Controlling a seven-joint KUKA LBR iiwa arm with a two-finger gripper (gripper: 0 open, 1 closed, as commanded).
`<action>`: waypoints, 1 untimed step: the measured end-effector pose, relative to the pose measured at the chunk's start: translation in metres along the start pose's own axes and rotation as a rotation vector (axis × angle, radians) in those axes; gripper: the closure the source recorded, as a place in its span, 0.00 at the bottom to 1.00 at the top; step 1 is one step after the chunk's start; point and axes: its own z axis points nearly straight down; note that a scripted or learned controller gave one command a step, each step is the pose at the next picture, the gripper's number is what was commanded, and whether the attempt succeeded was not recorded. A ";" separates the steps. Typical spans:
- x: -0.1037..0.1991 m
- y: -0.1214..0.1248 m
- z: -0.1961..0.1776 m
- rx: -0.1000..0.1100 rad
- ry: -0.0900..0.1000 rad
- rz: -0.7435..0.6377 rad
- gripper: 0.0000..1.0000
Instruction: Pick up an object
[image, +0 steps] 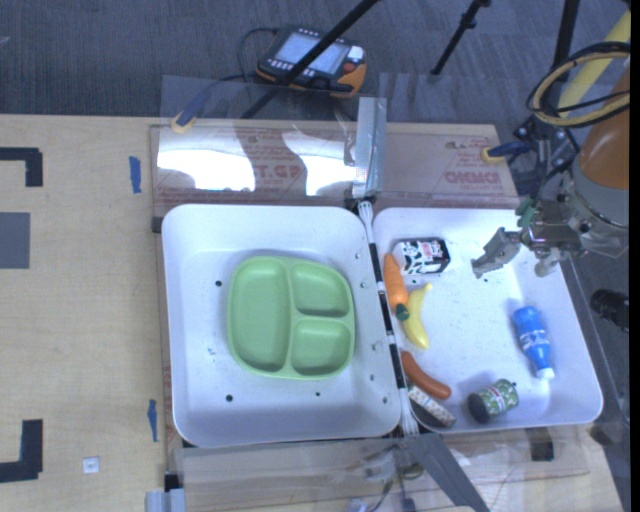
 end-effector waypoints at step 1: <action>0.053 0.055 0.072 0.000 0.000 0.007 0.00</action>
